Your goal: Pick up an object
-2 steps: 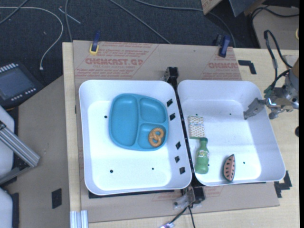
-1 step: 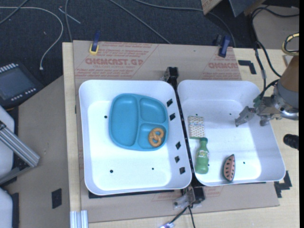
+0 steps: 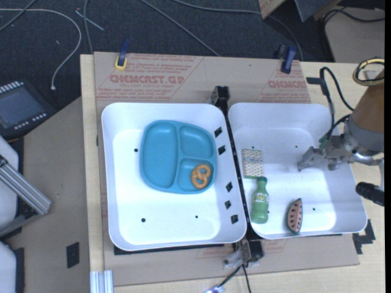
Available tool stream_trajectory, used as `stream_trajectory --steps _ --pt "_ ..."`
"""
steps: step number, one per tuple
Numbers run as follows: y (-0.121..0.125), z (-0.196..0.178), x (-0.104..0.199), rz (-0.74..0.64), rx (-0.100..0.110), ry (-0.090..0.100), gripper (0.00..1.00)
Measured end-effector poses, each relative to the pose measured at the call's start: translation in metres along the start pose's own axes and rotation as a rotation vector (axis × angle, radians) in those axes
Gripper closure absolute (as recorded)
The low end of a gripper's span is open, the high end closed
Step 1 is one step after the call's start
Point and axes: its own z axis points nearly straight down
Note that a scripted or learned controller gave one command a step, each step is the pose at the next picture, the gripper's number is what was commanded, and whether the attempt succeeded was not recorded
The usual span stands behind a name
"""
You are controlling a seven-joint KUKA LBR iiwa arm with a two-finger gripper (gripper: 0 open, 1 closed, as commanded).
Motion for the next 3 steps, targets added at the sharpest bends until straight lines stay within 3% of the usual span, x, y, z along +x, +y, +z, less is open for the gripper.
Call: stream_trajectory --steps 1,3 --pt "0.002 -0.014 0.000 -0.001 -0.007 -0.002 1.00" --pt "0.002 -0.116 0.004 -0.002 -0.012 -0.005 1.00"
